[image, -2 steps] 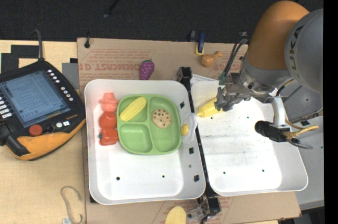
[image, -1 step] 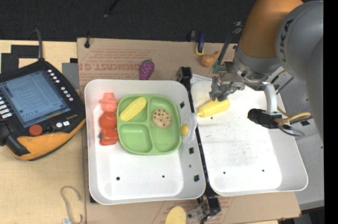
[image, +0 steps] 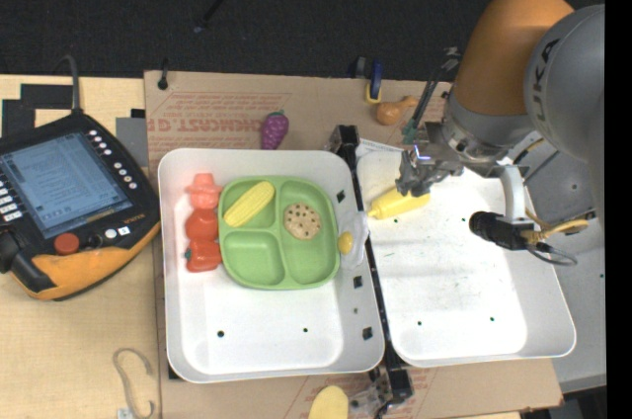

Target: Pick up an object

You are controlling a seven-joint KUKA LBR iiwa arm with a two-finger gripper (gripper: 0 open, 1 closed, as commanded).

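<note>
Gripper (image: 419, 178) over the right bin's (image: 494, 328) upper-left corner, directly above a yellow toy (image: 398, 204). The toy's long axis runs left-down to right-up, its right end touching the fingers; their state cannot be told.

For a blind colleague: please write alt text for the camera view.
The gripper hangs over a yellow toy in the right bin. The left bin holds a green tray and a red figure.

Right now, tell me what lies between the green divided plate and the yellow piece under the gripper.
Camera view: between the green plate and the yellow piece lie a small yellow thing and the bins' adjoining rims.
</note>
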